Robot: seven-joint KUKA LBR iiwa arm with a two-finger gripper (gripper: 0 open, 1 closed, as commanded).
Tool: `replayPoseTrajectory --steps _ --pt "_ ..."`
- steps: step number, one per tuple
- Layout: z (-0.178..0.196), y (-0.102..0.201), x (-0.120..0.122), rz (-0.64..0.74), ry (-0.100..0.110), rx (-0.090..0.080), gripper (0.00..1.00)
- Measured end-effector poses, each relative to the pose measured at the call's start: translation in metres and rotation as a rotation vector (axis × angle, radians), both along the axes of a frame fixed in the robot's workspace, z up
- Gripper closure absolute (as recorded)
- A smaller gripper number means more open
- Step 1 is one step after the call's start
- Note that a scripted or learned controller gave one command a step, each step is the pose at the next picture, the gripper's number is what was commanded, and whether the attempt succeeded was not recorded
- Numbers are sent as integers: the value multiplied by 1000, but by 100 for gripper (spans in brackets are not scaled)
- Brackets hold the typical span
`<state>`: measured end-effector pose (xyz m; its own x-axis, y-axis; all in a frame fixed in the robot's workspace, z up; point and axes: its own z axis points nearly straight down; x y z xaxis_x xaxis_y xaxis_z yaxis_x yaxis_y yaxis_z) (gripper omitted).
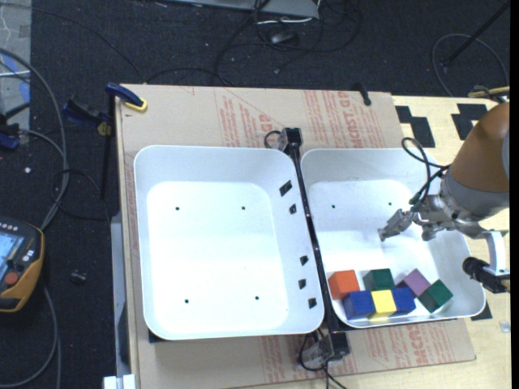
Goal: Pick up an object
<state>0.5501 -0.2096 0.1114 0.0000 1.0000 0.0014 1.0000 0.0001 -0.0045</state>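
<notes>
1. Camera view: the gripper [395, 224] hangs over the right bin [357, 168], its fingers slightly apart with nothing between them; by this picture the pick is not yet made.

2. Just below the gripper, toward the bin's front wall, lies the cluster of blocks, all resting on the bin floor. Nearest are the dark green block [378, 279] and the purple block [417, 282], almost straight under the fingertips though apart from them.

3. A little further down and to the gripper's left sits the orange block [344, 283]; in the front row beyond it lie the blue block [358, 305], the yellow block [383, 302] and a second blue block [403, 299], with a green block [436, 295] off to the gripper's right.

4. Judged from this, everything remains: choose a block, descend, close, lift. The tight packing may make a clean grasp awkward.

5. Farthest, across the divider to the gripper's left, stands the left bin [162, 168].
</notes>
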Motion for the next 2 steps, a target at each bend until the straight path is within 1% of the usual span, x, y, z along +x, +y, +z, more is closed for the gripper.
replayPoseTrajectory --steps 1,2 --pt "-24 0 0 0 -3 -1 0" --pt "-12 0 0 0 -6 -2 100"
